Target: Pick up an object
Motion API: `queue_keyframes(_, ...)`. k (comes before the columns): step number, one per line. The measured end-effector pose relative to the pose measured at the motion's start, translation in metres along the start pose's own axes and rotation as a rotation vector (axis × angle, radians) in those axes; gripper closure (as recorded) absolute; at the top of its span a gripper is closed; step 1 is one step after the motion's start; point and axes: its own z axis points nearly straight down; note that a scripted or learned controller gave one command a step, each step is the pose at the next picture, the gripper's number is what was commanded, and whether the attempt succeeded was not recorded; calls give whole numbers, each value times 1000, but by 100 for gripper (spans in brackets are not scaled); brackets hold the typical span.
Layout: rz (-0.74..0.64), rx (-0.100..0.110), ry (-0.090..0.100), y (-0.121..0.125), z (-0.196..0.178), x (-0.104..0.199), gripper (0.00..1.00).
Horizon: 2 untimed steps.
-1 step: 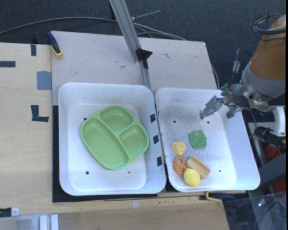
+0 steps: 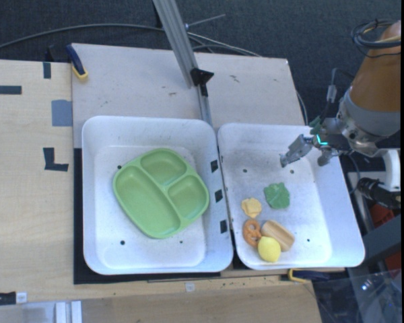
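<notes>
- Camera view, starting at the bottom of the frame: we see a cluster of small toy foods in the lower part of the right bin (image 2: 337,244). There is a yellow lemon (image 2: 269,249), a tan bread roll (image 2: 277,233) touching it from above, an orange pretzel (image 2: 252,231) just left of the roll, and a small yellow piece (image 2: 251,207) above the pretzel.
- A little higher, slightly apart from that cluster, lies a green leafy piece (image 2: 277,195). We judge it the easiest pick, since nothing touches it.
- These toys look light and stiff, probably smooth plastic, so we expect them to slip if pinched off-centre. We would close across the green piece's narrower width, straight down from above. The lemon is round and may roll away.
- In the left bin (image 2: 94,180) a green divided plate (image 2: 161,192) lies flat, at centre left of the frame.
- Higher still, at the right of the frame, the gripper (image 2: 311,150) hovers over the upper right part of the right bin, above the green piece and apart from it. Its fingers look spread open, and nothing sits between them.
- At the top, a grey metal post (image 2: 178,36) slants over the bench (image 2: 141,79).
</notes>
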Motion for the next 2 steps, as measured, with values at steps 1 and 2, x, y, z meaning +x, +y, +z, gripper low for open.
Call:
queue_keyframes(1, 2, 5, -1, -5, 45, -4, 0)
queue_keyframes(2, 0, 6, 0, 3, 104, -3, 0)
